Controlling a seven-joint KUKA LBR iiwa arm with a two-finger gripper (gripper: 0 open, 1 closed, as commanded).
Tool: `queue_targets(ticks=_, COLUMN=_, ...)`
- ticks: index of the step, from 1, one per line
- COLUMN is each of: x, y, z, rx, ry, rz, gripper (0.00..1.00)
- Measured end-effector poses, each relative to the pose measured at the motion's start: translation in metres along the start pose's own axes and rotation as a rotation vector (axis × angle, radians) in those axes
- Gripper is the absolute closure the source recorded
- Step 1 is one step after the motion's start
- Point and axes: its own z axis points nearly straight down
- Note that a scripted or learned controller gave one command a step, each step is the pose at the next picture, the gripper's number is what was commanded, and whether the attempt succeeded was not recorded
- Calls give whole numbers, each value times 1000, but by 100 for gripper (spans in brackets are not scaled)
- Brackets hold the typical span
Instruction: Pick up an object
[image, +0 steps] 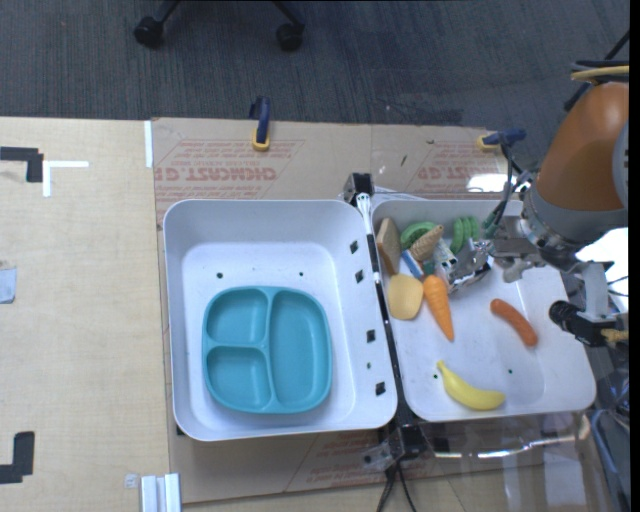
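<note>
The right bin (560, 385) holds several toy foods. An orange carrot (438, 306) lies beside a pale yellow potato-like piece (404, 297). A yellow banana (470, 390) rests near the front and a red-orange sausage (514, 322) lies to the right. At the back sit green pieces (464, 233), a tan cone-like piece (427, 241), a brown stick (388, 240) and a small blue piece (412, 266). My gripper (463, 268) hangs low over the back middle of this bin, just right of the carrot's top. Nothing visibly hangs from it.
The left bin (190, 260) holds a teal divided plate (268, 349). Black clips run along the wall (375, 300) between the bins. The arm's grey and orange body (590, 150) overhangs the right bin's back right corner. Cables (470, 450) lie in front.
</note>
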Motion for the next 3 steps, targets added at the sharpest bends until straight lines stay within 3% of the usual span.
queue_targets(ticks=1, x=4, y=14, z=110, rx=1, ry=0, rz=119, gripper=0)
queue_targets(ticks=2, x=3, y=14, z=101, rx=2, ry=-1, rz=126, gripper=100)
queue_targets(ticks=3, x=48, y=-17, z=10, rx=-2, ry=-1, rz=60, gripper=100)
